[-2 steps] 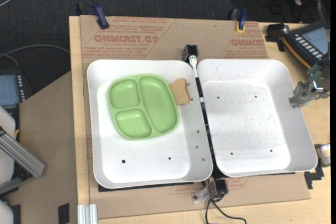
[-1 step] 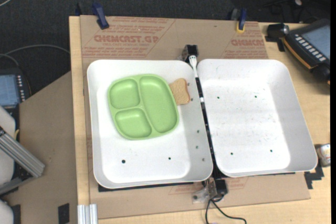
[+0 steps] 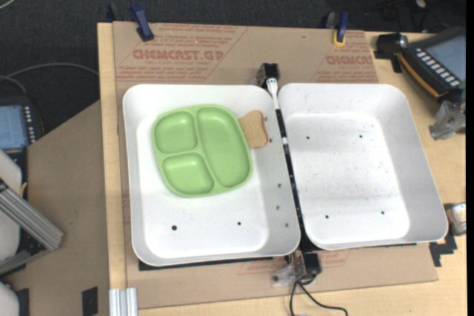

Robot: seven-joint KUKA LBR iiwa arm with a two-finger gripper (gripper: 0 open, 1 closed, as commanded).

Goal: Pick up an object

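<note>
While lying flat in the far half of the left bin (image 3: 207,240): green plate (image 3: 201,152), divided into three compartments, two small ones on the left, one long one on the right. Touching the plate's far right rim, partly overlapping it: tan piece (image 3: 254,129), small, flat, close to the bin's right wall. Just beside the left bin, rims nearly touching: right bin (image 3: 355,181), white, speckled with small dark dots. Between the two bins, running far to near: black strip (image 3: 285,152). Under both bins on the tabletop: brown cardboard sheet (image 3: 178,52) with red print. Clipped to the sheet's far edge, well apart: blue clamp (image 3: 141,22) on the left, yellow clamp (image 3: 340,29) on the right.
</note>
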